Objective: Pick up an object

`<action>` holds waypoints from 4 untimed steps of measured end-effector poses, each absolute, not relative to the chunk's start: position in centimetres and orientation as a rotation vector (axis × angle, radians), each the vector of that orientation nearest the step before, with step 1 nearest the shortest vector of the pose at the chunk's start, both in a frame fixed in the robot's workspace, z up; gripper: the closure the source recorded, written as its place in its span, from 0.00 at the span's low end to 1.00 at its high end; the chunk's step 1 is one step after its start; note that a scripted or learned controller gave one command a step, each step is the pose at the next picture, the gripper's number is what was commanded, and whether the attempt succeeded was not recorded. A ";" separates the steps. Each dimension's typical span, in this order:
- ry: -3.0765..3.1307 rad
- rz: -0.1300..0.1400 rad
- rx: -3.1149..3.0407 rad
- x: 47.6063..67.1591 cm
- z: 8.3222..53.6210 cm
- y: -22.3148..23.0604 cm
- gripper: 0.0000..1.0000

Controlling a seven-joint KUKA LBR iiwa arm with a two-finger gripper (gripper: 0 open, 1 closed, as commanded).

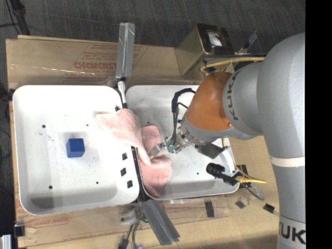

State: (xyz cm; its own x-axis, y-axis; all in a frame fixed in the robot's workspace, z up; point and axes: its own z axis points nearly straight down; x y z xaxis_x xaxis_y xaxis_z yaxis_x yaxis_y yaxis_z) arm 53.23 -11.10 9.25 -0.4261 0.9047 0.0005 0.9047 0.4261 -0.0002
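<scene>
Seemingly low over the pink cloth (148, 154), the end effector (171, 146) gives no clear sign of its grip state. Draped over the bin divider beside it, the cloth could snag or slip free when lifted.

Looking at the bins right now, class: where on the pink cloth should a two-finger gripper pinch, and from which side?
Probably the raised fold of the pink cloth in the right bin, coming straight down. It drapes over the divider, and a bunched ridge gives fingers something to close on.
</scene>
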 end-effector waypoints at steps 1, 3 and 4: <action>-2.657 0.001 -1.676 53.3 10.2 -11.1 1.00; -2.660 0.002 -1.670 53.4 11.2 -11.0 1.00; -2.660 0.003 -1.670 53.4 11.2 -11.0 0.00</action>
